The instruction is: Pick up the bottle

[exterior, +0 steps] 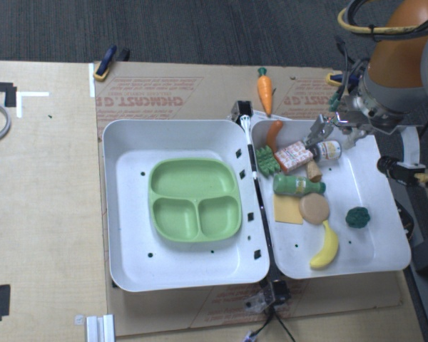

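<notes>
Green bottle (297, 185) lies on its side in the right bin (385, 251), near the bin's left wall, touching the yellow cheese slice (288, 210) below it. Gripper (321, 135) sits above the bin's far edge, beside a small jar (329, 150) and red carton (294, 156); finger state cannot be determined. Left bin (121, 212) carries a green divided tray (195, 199).

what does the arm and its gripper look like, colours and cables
The arm is grey with a rounded orange section at its top, above the wrist. A black cable with a yellowish edge loops over that orange part. The gripper is bare grey metal with small dark fittings, and a spot of green and yellow sits on the wrist's left side.
</notes>
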### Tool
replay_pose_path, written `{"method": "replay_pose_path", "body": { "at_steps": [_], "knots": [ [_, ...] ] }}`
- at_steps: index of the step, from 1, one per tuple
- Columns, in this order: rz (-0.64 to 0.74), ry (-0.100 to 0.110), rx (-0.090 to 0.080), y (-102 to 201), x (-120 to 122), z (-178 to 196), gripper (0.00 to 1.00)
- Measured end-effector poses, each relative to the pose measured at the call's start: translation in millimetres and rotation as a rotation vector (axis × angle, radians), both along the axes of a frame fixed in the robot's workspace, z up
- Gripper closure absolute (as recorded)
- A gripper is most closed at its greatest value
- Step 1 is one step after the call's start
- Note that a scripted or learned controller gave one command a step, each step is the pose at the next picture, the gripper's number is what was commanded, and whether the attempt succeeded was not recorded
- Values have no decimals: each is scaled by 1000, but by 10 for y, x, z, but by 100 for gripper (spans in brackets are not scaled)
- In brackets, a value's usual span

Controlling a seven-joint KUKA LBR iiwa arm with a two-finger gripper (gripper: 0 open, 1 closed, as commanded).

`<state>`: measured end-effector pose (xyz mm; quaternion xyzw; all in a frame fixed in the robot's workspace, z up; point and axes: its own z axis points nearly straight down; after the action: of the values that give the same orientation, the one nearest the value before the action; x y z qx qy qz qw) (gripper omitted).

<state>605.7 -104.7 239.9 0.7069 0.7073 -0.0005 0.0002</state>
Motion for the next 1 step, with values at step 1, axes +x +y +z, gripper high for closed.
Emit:
{"method": "replay_pose_path", "body": {
  "at_steps": [1],
  "knots": [
    [1,-1,-1,-4,4,96,100]
  ]
}}
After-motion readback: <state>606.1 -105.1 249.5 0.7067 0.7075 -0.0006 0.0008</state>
